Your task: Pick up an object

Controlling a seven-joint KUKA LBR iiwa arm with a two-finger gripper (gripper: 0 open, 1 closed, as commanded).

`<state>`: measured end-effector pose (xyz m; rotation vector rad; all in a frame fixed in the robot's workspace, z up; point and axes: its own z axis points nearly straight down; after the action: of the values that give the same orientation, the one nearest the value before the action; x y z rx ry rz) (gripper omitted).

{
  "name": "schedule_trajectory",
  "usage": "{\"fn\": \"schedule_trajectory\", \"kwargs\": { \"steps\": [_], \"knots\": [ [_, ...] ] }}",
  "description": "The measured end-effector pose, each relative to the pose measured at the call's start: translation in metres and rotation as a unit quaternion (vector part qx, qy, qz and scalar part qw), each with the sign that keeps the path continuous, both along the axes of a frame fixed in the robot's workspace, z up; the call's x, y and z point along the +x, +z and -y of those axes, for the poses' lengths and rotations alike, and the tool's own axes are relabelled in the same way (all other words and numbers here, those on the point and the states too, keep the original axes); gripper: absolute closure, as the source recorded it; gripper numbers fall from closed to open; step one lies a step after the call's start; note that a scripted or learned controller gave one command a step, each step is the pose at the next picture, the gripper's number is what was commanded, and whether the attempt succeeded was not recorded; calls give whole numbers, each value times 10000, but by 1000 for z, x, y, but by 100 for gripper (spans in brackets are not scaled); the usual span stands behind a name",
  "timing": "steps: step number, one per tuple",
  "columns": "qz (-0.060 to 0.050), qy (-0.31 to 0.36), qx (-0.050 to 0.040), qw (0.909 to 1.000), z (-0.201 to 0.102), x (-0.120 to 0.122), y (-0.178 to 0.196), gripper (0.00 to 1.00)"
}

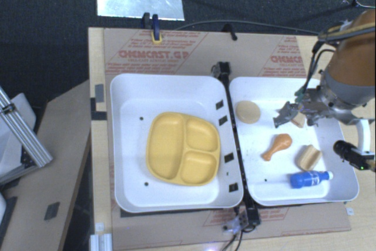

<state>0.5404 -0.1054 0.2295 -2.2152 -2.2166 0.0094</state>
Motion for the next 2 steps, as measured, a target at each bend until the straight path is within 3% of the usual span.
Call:
{"fn": "schedule_trajectory", "kwargs": {
  "steps": [1, 2],
  "knots": [
    [53, 12, -6, 10000, 0, 2, 5, 0],
    [38, 5, -3, 10000, -1, 12, -43, 0]
  ]
}}
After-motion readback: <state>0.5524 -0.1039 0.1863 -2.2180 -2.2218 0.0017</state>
